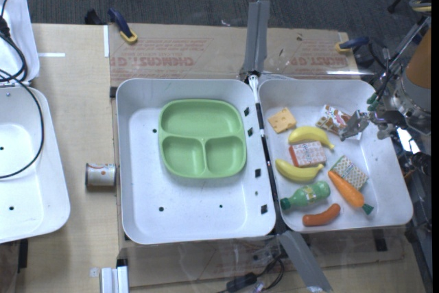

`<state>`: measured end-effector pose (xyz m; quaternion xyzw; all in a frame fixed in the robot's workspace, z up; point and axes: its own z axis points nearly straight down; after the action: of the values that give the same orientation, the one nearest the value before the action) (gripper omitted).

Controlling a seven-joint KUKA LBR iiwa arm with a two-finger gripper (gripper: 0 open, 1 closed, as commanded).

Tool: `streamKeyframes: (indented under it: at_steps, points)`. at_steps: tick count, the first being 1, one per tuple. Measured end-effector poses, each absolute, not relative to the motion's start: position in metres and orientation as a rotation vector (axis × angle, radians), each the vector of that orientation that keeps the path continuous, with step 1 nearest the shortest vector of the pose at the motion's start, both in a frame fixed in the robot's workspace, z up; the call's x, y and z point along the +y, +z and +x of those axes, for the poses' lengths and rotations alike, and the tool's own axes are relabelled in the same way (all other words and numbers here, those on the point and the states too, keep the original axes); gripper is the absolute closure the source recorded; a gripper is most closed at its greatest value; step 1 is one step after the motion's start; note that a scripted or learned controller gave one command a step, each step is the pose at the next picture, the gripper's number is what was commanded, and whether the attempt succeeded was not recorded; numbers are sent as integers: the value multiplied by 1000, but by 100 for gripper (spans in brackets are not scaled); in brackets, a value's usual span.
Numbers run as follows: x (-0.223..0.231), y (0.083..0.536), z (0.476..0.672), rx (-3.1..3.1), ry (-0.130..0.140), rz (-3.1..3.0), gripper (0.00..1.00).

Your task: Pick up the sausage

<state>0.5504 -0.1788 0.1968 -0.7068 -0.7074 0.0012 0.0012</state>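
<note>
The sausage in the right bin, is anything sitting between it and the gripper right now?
Yes. The gripper hovers near the bin's far right side, while the sausage lies at the near edge. Between them sit the patterned packet and the carrot. From above, nothing covers the sausage; the green bottle lies just beside it.

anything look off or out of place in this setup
One oddity: a small can lies on its side on the bench, outside the left bin. The toy foods, sausage included, sit loosely in the right bin; nothing spilled.
</note>
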Motion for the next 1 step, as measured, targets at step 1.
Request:
streamKeyframes:
  at_steps: [1]
  points:
    - [-113, 102, 556, -2140, 2, -2299, 0]
